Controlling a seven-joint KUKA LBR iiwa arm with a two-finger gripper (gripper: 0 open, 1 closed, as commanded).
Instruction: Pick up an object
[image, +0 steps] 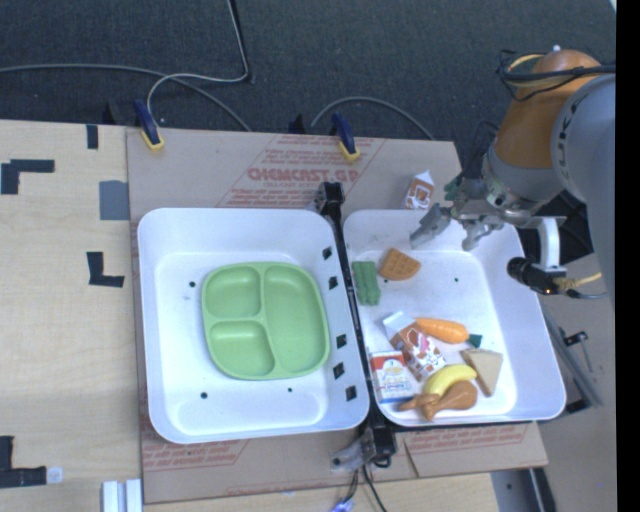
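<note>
- Poised over the far edge of the right bin (520, 330), the gripper (452, 228) hung with its two fingers spread apart and nothing between them.
- Nearest below it, an orange wedge-shaped toy (399, 265) lay in the bin's far left corner, just beside a green block (366, 282) against the left wall.
- Most of the candidates crowded the near half of the bin: a carrot (441, 329), a small carton (422, 352), a printed packet (391, 375), a banana (448, 380), a drumstick (445, 400) and a tan wedge (485, 369), several of them touching.
- Another small carton (421, 189) stood outside the bin on the cardboard sheet (300, 170), just beyond the far edge.
- Across the divider, the left bin (165, 330) carried a green sectioned plate (266, 320) at its middle.
- Judged from the layout, the orange wedge looked the cleanest pick: it lay apart from the pile, so the fingers could straddle it without nudging neighbours.
- A good descent would likely centre the open fingers over the wedge, clear of the wall, before closing.
</note>
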